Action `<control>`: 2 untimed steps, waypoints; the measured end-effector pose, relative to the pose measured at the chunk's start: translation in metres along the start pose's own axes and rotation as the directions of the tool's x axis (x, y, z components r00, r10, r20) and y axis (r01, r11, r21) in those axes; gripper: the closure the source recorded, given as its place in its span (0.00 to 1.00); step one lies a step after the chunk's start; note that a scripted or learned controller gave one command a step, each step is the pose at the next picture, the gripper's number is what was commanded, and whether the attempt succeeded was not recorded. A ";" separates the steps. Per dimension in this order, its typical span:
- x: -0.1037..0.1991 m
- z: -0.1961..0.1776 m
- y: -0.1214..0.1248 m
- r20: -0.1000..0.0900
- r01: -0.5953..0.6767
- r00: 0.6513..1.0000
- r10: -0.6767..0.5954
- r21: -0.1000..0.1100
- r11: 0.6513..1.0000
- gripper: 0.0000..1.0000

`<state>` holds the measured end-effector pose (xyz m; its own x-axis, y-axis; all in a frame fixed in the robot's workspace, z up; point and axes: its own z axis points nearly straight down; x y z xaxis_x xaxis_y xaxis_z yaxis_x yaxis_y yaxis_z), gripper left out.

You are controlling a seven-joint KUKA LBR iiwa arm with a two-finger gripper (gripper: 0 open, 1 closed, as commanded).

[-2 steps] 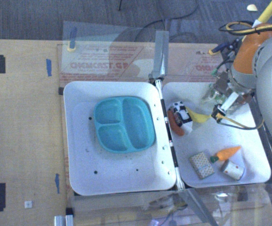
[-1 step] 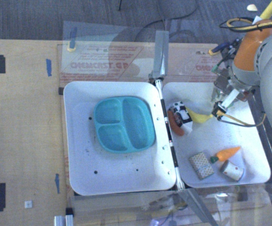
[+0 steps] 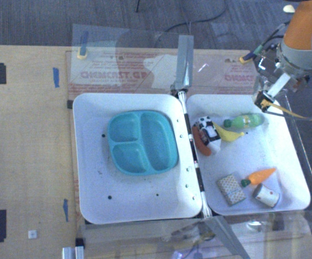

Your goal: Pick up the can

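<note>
The can [image 3: 266, 196] is a small pale cylinder lying on its side in the near right corner of the right bin [image 3: 299, 166]. An orange carrot [image 3: 259, 176] lies just beyond it. My gripper [image 3: 279, 73] hangs below the orange-banded wrist, over the far right corner of the same bin. It is well apart from the can, with nothing seen in it.
In the right bin, a green bottle [image 3: 245, 121] and a banana [image 3: 229, 133] lie at the far side. A black-and-white toy [image 3: 204, 129] and a red piece [image 3: 201, 142] sit by the left wall, a patterned block [image 3: 231, 189] near the front. A teal divided plate [image 3: 143, 142] lies in the left bin [image 3: 91, 198].
</note>
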<state>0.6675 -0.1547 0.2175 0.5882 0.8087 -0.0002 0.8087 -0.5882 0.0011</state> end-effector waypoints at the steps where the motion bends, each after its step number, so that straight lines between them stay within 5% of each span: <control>1: 0.000 0.000 0.000 0.000 0.000 1.000 0.000 0.000 1.000 0.00; 2: -0.025 0.131 0.014 0.008 -0.079 0.997 0.079 0.014 0.997 0.00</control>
<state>0.6644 -0.1838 0.0867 0.6500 0.7599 -0.0086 0.7598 -0.6501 -0.0132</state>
